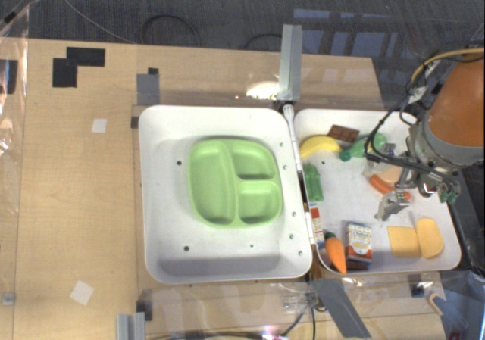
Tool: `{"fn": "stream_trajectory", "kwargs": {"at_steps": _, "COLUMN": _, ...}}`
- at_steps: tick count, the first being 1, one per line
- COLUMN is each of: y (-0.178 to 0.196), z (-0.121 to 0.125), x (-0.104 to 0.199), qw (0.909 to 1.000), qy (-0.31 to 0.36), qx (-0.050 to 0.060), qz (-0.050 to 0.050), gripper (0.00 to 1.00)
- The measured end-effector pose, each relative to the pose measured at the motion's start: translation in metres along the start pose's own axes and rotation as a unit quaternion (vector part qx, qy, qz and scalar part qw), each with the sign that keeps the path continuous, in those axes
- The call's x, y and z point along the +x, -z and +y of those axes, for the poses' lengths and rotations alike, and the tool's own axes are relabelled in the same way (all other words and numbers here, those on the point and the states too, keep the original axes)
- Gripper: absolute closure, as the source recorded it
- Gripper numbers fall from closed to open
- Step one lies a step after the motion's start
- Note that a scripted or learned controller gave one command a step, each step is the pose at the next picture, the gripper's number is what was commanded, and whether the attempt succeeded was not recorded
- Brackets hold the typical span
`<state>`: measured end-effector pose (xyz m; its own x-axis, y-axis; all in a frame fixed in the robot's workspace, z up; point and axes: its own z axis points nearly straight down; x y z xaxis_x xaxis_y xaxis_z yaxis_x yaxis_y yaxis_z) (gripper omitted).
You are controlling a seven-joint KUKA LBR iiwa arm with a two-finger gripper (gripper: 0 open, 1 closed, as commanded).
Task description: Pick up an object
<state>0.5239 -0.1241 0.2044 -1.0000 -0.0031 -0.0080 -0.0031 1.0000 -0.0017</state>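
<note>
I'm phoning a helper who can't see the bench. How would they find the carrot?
Look in the right bin, the one crowded with toys. Go to its near left corner: the carrot lies there beside a small carton. It is the one orange cone with a green tip.

Green tray (231,183), yellow banana (320,146), orange carrot (336,252), white bins (151,202).

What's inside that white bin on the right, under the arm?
The right bin holds a banana, carrot, small carton and yellow block. The arm covers part of an orange item beneath it.
</note>
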Motion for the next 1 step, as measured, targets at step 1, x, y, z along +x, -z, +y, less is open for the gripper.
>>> {"fn": "stream_trajectory", "kwargs": {"at_steps": 1, "y": -0.1135, "z": -0.026, "x": -0.0543, "qw": 0.9999, "qy": -0.015, "qx": 0.001, "qz": -0.006, "gripper": 0.0}}
